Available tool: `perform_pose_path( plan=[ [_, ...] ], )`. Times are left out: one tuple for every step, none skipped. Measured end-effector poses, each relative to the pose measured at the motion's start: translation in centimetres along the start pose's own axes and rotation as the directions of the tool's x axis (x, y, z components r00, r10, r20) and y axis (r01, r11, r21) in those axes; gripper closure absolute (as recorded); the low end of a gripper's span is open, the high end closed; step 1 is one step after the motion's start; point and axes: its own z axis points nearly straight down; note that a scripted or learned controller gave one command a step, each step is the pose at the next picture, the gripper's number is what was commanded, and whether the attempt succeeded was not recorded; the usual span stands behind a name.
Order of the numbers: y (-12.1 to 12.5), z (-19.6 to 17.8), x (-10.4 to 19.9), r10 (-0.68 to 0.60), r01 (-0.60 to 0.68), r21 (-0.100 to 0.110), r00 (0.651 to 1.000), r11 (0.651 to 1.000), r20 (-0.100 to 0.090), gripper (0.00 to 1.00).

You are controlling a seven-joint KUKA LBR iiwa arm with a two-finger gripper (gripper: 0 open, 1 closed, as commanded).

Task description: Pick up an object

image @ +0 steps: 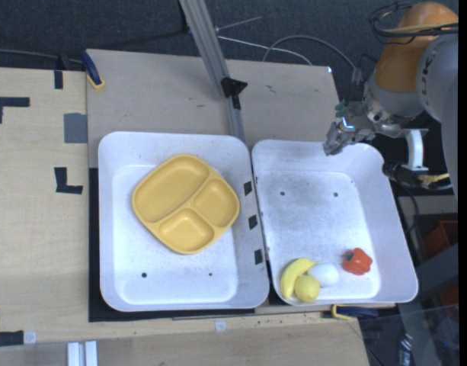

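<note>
A yellow banana (292,274), a lemon (308,288), a white egg (324,274) and a red pepper (357,261) are bunched at the near edge of the right bin (309,189). A yellow plate (185,203) is seen in the left bin (119,204). The gripper (334,144) is seen over the right bin's far right corner, holding nothing.
</note>
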Motion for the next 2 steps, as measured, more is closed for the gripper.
perform_pose_path(
  plan=[
    [0.2, -4.9, 0.0, 0.001, -0.001, 0.000, 1.000, 1.000, 0.001, 1.00],
    [-2.8, -5.6, 4.9, -0.002, 0.002, 0.007, 1.000, 1.000, -0.002, 1.00]
  ],
)
